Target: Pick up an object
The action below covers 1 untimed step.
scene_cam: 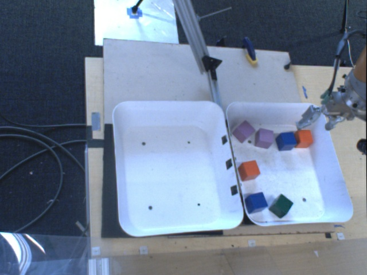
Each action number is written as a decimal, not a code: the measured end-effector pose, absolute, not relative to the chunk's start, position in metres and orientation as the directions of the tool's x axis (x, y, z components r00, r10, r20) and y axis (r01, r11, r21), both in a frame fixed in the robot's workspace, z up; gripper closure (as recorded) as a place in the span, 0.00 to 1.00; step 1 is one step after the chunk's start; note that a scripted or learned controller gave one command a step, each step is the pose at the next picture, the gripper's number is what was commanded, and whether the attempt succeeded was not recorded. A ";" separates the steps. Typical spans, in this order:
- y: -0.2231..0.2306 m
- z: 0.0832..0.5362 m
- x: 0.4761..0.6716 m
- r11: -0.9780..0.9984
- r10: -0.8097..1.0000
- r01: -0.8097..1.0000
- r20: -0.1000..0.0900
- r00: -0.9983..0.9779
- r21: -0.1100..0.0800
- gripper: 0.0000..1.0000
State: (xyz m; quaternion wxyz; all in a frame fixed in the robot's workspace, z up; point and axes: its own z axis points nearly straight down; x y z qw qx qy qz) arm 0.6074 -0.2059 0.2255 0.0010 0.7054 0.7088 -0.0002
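Observation:
The right bin (338, 179) holds several small blocks. Two purple blocks (243, 131) (264, 137) lie near its far left, followed to the right by a blue block (285, 141) and an orange block (304, 138) that touch each other. A second orange block (249, 169) sits by the left wall. Another blue block (256, 201) and a green block (281, 205) lie near the front. My gripper (319, 120) hovers over the bin's far right corner, just above and right of the orange block, open with nothing between its fingers.
The left bin (123, 153) stands beside the right one, their walls meeting at black clips (229, 164). A slanted metal pole (192, 27) and a blue clamp (250, 49) are on the board behind the bins. Cables (34, 153) lie on the floor at left.

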 end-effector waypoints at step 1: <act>-0.161 0.158 0.655 0.010 1.000 1.000 0.001 -0.010 0.000 0.00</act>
